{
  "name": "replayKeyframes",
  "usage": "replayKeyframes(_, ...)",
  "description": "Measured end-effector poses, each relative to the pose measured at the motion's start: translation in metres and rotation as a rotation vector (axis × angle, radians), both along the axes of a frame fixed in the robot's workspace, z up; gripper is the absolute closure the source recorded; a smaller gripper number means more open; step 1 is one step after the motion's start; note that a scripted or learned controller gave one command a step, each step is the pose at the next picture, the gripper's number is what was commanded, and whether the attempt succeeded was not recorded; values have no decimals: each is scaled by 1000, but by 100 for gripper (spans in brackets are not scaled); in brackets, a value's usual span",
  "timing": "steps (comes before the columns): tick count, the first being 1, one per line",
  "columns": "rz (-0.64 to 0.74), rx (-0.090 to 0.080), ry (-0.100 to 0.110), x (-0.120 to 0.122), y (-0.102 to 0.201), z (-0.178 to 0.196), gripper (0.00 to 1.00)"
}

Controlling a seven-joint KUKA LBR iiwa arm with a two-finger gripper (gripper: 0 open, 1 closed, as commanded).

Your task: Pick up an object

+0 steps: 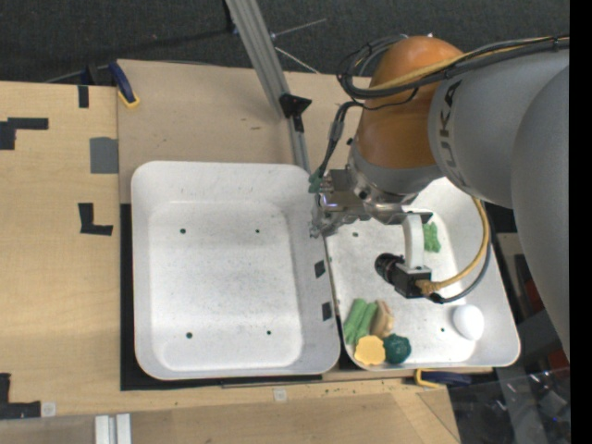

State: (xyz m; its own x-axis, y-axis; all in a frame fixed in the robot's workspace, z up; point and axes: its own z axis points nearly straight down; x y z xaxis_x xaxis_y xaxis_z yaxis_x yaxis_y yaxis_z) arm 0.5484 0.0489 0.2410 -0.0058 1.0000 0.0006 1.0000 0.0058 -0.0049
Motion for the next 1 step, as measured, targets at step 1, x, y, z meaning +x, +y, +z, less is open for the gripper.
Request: replayKeyframes(1, 0, 0, 1, -26, 46, -20, 100)
